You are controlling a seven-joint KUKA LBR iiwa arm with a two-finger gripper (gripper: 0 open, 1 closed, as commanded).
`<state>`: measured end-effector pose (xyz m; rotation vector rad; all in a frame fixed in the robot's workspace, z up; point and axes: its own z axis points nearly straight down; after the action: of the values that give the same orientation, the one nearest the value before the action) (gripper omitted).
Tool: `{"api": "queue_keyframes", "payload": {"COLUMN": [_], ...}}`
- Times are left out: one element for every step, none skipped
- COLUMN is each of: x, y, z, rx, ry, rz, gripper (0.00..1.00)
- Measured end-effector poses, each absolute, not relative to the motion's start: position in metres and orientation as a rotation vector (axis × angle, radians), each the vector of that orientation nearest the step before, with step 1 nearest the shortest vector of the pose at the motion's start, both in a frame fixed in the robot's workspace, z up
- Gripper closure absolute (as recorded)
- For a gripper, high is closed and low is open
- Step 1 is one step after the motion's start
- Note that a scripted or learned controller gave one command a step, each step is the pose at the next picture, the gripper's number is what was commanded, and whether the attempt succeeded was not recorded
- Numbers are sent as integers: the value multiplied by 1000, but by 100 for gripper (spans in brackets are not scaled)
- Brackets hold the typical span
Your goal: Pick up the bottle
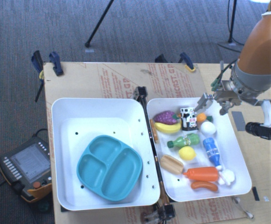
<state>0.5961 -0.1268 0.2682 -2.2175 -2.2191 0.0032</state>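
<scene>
Small green plastic bottle [184, 141] lies on its side mid right-hand white bin [240, 153], just above the yellow lemon [187, 153]; likely light, rigid, slick, best pinched across its body; gripper [214, 101] hovers above-right, jaws apart, holding nothing.

- Two bins sit side by side on the surface [112, 76].
- The left bin [65, 120] holds a divided plate [109, 168].
- The right bin [235, 148] holds toy food; one bottle [184, 141] lies left of another bottle [212, 152].
</scene>
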Motion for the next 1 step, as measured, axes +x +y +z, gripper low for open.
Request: {"api": "queue_keyframes", "payload": {"x": [558], "y": [-193], "z": [184], "rx": [-2186], "ry": [-2248], "rz": [4], "gripper": [0]}}
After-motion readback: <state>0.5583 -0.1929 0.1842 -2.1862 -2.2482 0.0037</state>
